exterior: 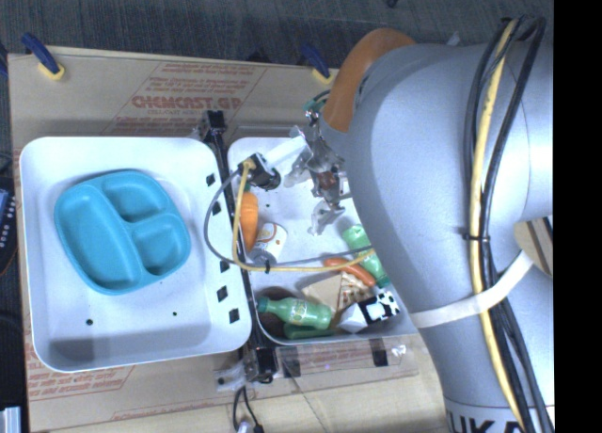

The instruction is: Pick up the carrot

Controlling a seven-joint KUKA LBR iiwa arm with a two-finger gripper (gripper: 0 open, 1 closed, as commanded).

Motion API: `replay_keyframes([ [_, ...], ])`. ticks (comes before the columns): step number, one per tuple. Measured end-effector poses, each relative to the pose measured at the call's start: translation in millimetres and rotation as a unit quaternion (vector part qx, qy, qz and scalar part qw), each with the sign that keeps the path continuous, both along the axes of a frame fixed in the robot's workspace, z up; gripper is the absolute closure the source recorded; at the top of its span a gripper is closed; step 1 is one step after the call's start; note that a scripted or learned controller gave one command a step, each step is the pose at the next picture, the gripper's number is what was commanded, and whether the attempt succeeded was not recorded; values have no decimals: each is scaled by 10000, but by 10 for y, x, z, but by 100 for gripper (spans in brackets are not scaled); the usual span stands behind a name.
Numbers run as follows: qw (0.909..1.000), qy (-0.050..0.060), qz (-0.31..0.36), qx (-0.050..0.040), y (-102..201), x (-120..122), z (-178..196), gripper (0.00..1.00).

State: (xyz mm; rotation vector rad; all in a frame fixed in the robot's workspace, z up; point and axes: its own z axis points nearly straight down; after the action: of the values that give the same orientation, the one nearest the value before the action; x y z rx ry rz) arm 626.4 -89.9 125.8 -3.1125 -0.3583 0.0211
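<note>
A: Camera view puts two white bins side by side on the bench; the left bin [38, 233] holds a blue divided tray [120, 229] lying flat towards its far left; the right bin [246, 151] is largely covered by the grey arm [451, 186] reaching in from the right, its orange band [356, 69] showing at the far side.

B: And the claw?

A: The gripper [324, 198] hangs over the middle of the right bin, pointing down; its metal parts are small and tangled in shape, so whether the claw is wide or narrow one cannot tell; nothing is seen between its fingers.

B: Where does the carrot lie?

A: The carrot [248, 216] rests along the left wall of the right bin, running near to far, well to the left of the gripper and apart from it; a yellow cable [282, 267] loops over that side of the bin and crosses beside it; a small pale round thing [270, 232] sits just right of the carrot's near end.

B: Anything else in that bin?

A: A green bottle [296, 313] lies on its side at the near edge; a black-and-white patterned block [381, 306] sits to its right, partly under the arm; a second green item [362, 248] and something orange [350, 271] lie between, too crowded to name; blue clamps [42, 55] grip the cardboard at the far edge.
</note>
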Motion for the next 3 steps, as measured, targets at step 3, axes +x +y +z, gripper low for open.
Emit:
replay_keyframes([
  [3,10000,12,19,-15,21,-212,-372,0],
])
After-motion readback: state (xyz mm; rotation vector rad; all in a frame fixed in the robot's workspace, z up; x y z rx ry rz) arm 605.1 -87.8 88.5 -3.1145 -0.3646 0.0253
